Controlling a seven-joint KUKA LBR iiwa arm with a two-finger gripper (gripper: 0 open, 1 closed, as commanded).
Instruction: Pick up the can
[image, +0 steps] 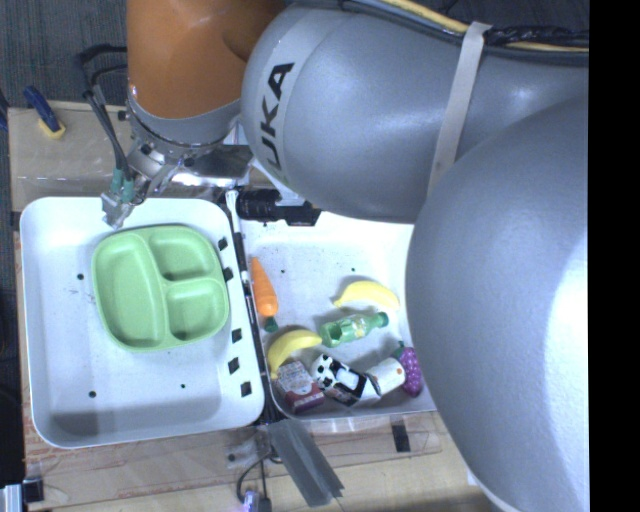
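A wooden bench (20, 140) bears two white bins, with the gripper (120, 203) at the far edge of the left bin (50, 300) and the can (298, 386) in the right bin (330, 235).

The gripper hangs over the left bin's upper corner, and the view is too small and blurred to tell whether it is released or clenched; nothing is seen in its grasp. Just below it and to its right lies a green divided plate (160, 285). The can is well apart from the gripper, far below and to its right, across the wall between the bins, lying at the near edge of the right bin. Around the can, all on that far side from the gripper, lie a yellow banana (290, 345) touching it from above, a black-and-white toy (338, 378) just beside it, a carrot (263, 288), a green bottle (352, 327), a second banana (367, 294) and purple grapes (411, 369).
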